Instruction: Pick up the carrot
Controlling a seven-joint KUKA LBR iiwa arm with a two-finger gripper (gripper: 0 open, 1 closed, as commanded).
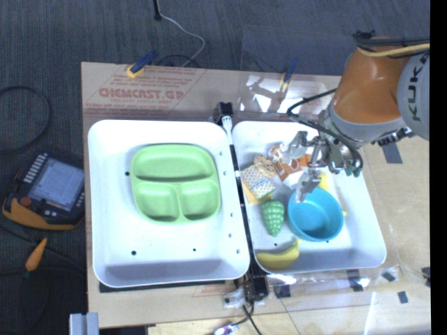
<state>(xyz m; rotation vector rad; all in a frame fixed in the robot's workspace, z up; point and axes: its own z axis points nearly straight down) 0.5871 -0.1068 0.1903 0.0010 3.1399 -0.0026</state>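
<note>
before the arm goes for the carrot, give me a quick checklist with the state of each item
1. Carrot located: cannot tell; an orange item lies in the clutter, partly hidden.
2. Hand over the right bin: ok.
3. Hand holding something: cannot tell.
4. Room around target: not ok; blue bowl, green corn-like toy and checkered packet crowd it.
5. Banana out of the way: ok.

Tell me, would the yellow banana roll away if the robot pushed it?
Probably not far: the banana is curved and lies flat, so it would likely slide or spin instead. It lies close to the front wall of the right bin, which should stop it. Its smooth-looking skin might be slippery to grip.
</note>
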